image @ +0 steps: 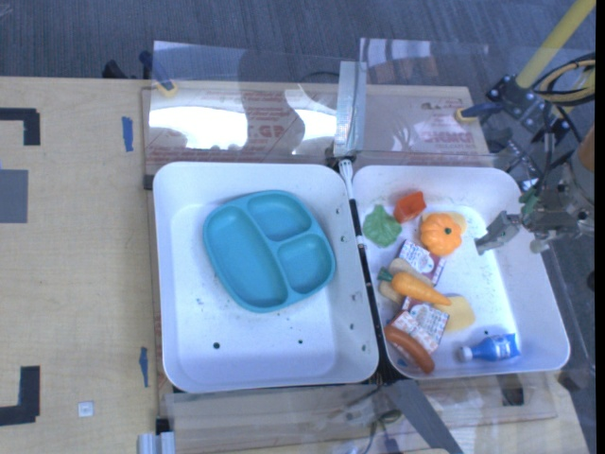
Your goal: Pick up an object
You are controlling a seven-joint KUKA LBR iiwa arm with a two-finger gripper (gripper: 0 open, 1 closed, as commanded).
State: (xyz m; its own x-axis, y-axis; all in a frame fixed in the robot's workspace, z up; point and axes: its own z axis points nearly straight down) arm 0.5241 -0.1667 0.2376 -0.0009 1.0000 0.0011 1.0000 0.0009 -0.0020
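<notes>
The right bin (pixel 529 301) holds a heap of toy food. An orange pumpkin (pixel 441 234) lies near the middle, with a red-orange piece (pixel 409 205) and a green leafy piece (pixel 381 226) to its left. Below them are a carrot (pixel 420 288), two printed packets (pixel 419 257), a jar with a red lid (pixel 416 337), and a blue bottle (pixel 492 349) at the front. My gripper (pixel 518 238) hangs over the bin's right side, to the right of the pumpkin. It is open, with nothing between its fingers (pixel 493 233).
The left bin (pixel 180 282) bears a blue divided plate (pixel 270 249). Clear plastic walls (pixel 348 112) stand behind both bins. Cables and a yellow pole (pixel 558 36) are at the upper right, next to the arm.
</notes>
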